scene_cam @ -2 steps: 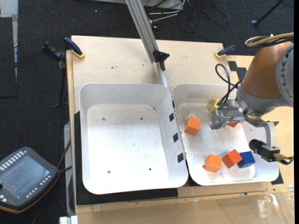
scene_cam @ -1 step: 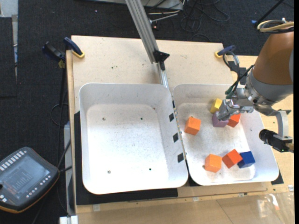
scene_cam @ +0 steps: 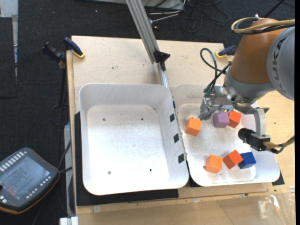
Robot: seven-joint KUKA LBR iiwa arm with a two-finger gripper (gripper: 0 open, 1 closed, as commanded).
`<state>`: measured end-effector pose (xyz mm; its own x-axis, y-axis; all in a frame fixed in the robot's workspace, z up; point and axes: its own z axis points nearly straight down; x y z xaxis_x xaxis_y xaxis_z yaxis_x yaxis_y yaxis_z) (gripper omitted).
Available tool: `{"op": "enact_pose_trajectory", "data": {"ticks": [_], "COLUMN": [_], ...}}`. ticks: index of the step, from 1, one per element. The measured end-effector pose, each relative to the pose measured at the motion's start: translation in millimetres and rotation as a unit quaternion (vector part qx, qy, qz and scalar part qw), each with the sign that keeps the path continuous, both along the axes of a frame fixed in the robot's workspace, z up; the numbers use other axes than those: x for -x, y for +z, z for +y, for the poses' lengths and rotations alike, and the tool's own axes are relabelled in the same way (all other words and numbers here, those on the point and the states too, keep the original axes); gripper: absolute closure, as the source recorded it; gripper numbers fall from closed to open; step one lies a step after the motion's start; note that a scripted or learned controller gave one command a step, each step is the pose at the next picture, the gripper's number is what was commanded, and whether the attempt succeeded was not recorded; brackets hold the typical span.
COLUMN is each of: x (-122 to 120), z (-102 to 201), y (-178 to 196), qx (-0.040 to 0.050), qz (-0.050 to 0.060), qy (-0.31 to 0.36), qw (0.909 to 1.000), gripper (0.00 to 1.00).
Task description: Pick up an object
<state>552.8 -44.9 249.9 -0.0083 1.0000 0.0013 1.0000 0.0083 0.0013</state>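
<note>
Camera view puts the claw low by the purple cube; its finger spread seemingly unreadable.

A single fixed camera looks down at a slant from above the bench, far enough back to take in both white bins: the left bin, the right bin.
</note>
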Motion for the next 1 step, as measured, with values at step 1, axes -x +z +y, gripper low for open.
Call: {"op": "enact_pose_trajectory", "data": {"ticks": [1], "x": [4.6], "z": [44.4], "y": [0.9], "qx": [0.0], "qz": [0.001], "qy": [0.0], "qw": [1.0], "gripper": [1.0]}}
